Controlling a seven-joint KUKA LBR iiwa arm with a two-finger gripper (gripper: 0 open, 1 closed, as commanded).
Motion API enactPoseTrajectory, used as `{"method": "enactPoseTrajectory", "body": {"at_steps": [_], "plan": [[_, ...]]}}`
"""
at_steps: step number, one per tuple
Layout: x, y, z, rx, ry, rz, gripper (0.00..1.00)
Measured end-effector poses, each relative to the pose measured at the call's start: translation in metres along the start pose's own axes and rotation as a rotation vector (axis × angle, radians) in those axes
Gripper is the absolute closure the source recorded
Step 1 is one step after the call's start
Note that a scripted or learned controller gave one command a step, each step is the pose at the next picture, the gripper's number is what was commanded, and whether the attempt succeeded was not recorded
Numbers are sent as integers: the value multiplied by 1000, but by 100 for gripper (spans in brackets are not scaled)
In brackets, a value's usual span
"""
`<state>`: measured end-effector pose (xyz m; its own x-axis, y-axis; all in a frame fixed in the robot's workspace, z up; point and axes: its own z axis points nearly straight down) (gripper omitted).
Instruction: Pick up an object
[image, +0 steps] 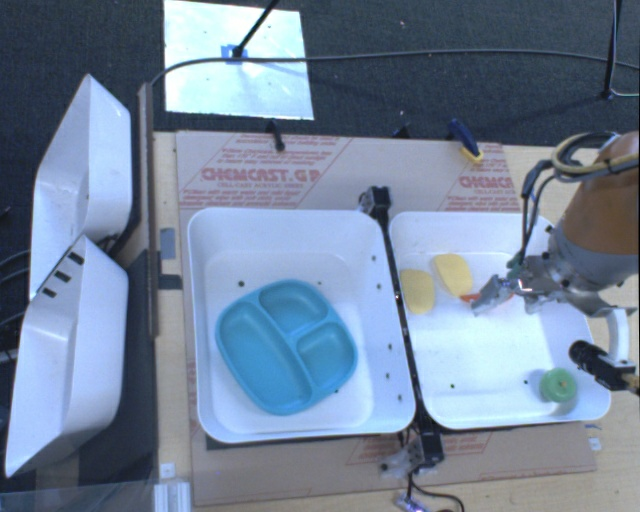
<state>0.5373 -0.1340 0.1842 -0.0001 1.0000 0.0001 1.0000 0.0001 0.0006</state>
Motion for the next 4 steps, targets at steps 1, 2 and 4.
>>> {"method": "enactPoseTrajectory", "body": {"at_steps": [1,2,4], "plan": [[1,6,60,5,1,0,0],[1,5,101,2,0,0,0],[-4,1,44,-3,-1,0,100]]}}
